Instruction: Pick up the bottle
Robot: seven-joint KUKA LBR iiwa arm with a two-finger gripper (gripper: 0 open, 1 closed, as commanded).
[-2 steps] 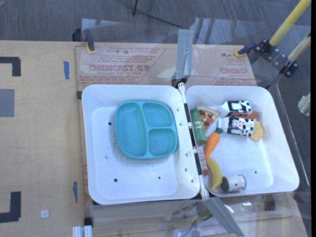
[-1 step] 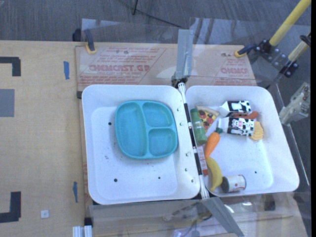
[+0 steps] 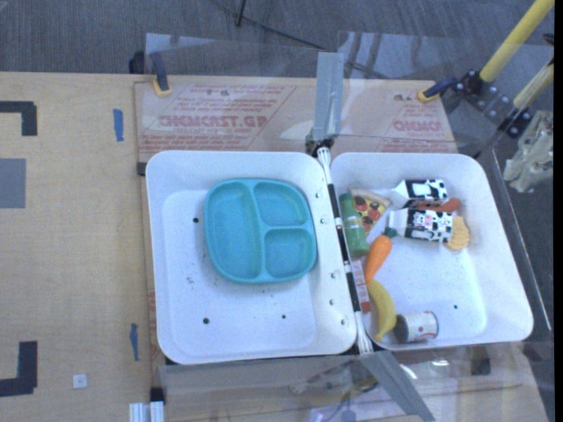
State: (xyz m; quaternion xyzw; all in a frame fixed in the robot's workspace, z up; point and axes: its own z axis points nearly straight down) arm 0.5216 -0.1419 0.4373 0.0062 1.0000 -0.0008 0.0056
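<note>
The bottle [image 3: 354, 225] is green with a dark cap and lies lengthwise against the left wall of the right bin [image 3: 501, 262]. A pizza slice toy [image 3: 373, 207] touches its right side and a carrot [image 3: 378, 255] lies just below it. My gripper [image 3: 530, 155] is a pale blurred shape at the right edge, outside the right bin's far right corner and well away from the bottle. Nothing is seen held in it.
The right bin also holds two cow-patterned cartons [image 3: 426, 223], a small yellowish piece [image 3: 457, 234], a banana [image 3: 383, 308] and a small can [image 3: 419, 326]. A teal divided plate [image 3: 261, 231] sits in the left bin [image 3: 176, 262]. Yellow poles [image 3: 519, 33] stand at the top right.
</note>
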